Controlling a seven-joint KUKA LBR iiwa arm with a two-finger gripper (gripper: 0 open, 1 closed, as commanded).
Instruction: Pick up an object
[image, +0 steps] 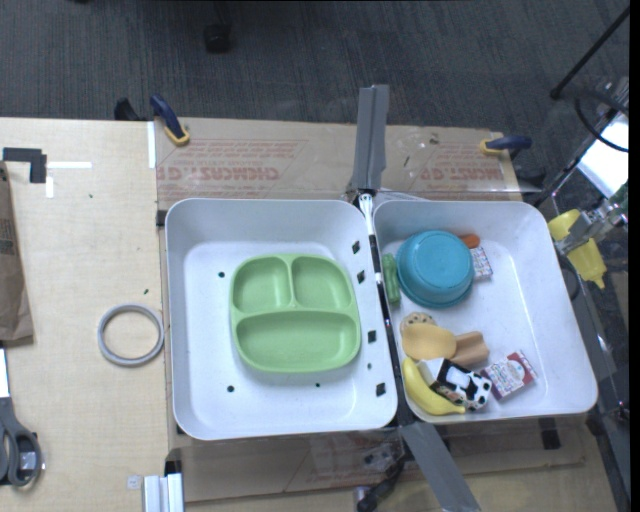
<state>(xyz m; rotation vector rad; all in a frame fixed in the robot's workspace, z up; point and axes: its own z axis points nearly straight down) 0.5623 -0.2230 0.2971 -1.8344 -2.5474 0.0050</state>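
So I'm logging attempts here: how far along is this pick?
Nothing looks done yet. The blue bowl, banana, cow toy and the other small items all lie in the right bin; the green divided plate sits in the left bin. Nothing is in hand. Reaching in, grasping and lifting an object all remain.

A divided plate (295, 312) lies in the left bin (190, 330); a bowl (435, 267) sits upper-left in the right bin (545, 330), a banana (425, 392) at lower left.

Scissors (18, 452) cropped; brown bag (12, 270) cropped.
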